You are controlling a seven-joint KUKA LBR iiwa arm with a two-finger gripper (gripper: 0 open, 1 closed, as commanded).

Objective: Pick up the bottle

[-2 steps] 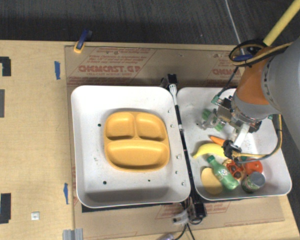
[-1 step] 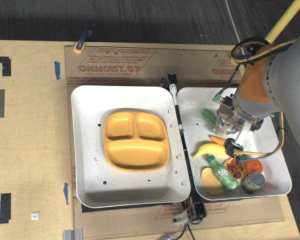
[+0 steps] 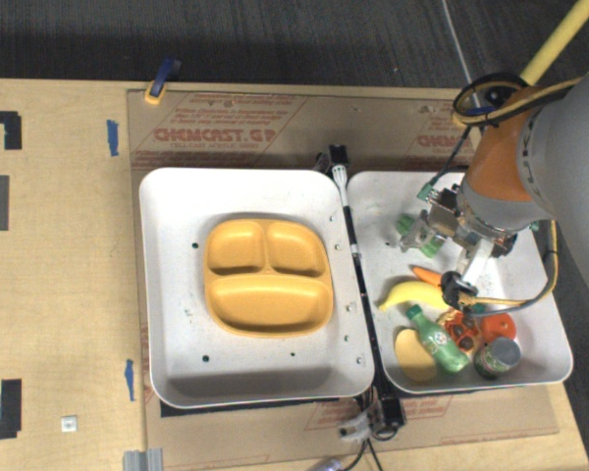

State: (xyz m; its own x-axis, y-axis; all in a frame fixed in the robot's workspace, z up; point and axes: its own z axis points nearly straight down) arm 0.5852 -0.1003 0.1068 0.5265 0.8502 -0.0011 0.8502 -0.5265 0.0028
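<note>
Your bottle (image 3: 439, 340) lies tilted just in front of the banana (image 3: 404, 294), with a can (image 3: 498, 354) close by, so there is little room around it. The gripper (image 3: 422, 226) hovers beyond the banana; you cannot tell its opening or hold.

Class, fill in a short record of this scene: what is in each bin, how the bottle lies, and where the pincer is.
left bin: one yellow divided plate
right bin: banana, green bottle, other small items
bottle: lying on its side near the front, just in front of the banana
pincer: over the right bin's back half, apart from the bottle
</note>
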